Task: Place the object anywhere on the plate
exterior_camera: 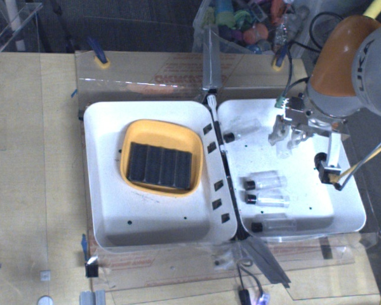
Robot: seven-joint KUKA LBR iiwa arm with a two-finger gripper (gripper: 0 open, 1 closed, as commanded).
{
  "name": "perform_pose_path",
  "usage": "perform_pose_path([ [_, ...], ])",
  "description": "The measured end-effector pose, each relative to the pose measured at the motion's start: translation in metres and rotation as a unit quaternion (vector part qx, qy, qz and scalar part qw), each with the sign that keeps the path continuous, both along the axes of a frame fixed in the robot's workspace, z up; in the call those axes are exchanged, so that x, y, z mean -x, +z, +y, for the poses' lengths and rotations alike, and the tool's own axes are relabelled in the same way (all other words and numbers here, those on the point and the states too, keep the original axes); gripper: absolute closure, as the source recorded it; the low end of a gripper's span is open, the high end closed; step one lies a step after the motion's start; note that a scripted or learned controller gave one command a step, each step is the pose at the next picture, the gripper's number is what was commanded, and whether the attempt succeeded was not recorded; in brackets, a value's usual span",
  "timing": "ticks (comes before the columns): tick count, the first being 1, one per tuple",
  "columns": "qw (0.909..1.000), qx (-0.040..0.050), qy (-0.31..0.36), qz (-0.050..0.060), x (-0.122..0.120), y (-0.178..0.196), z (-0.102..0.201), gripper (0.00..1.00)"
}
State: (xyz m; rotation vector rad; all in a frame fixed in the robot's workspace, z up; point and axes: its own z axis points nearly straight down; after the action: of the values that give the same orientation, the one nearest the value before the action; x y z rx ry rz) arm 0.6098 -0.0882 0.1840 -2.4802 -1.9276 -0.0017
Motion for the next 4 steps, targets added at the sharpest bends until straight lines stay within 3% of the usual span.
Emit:
perform_pose_path([
  [1,1.0000,0.0001,0.000,0.000,0.000,0.000,0.000,0.00],
  [2,0.9966,-0.0003,0.082,0.002,0.017,0.010,-0.024,0.00],
  [3,0.9982,0.0007,0.060,0.000,-0.005,0.014,-0.086,0.00],
  [4,0.9836,0.0014,0.180,-0.002,-0.026,0.010,-0.062,0.00],
])
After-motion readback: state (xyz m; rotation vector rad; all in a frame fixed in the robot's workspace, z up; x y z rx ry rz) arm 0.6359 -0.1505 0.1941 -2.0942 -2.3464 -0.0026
